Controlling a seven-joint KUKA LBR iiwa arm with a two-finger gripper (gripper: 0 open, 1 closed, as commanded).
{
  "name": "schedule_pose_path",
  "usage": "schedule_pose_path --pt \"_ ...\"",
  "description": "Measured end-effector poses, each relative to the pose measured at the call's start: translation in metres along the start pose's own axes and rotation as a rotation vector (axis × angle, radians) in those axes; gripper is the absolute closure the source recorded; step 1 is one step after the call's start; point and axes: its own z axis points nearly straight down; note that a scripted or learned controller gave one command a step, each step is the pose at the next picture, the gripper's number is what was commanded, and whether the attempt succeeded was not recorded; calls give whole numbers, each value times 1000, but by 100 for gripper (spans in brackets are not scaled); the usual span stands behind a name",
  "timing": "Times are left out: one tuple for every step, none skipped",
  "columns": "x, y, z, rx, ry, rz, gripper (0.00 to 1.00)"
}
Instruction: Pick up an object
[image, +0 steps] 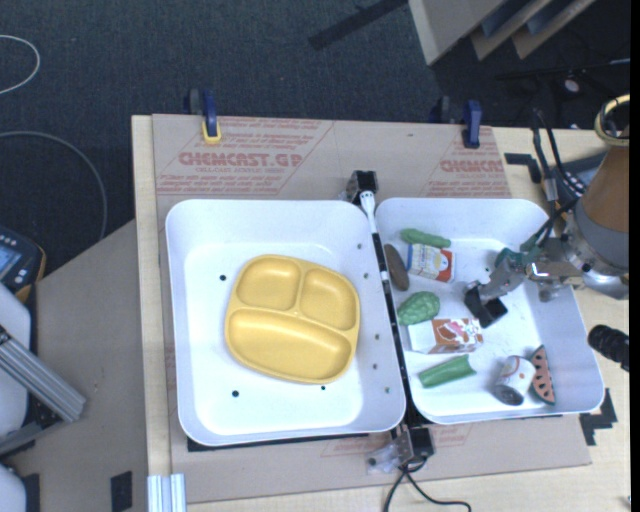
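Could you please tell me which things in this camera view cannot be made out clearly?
- Gripper: its dark tip is too small to show how the fingers stand.
- Arm: cut off by the right edge.
- Carton and packet: print too small to read.
- Small item beside the watermelon slice: too small to identify.

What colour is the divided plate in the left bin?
Yellow. The divided plate shows plainly in the camera view, lying in the left bin.

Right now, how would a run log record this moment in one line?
gripper: above right bin, near toys | holding: nothing seen | yellow tray: left bin
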Motion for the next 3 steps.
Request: schedule_pose_path --pt "25 -35 -65 -9 -2 -3 0" --pt "24 -33 -72 -7 -3 -1 100" --pt "24 -32 -82 -10 -5 -2 100"
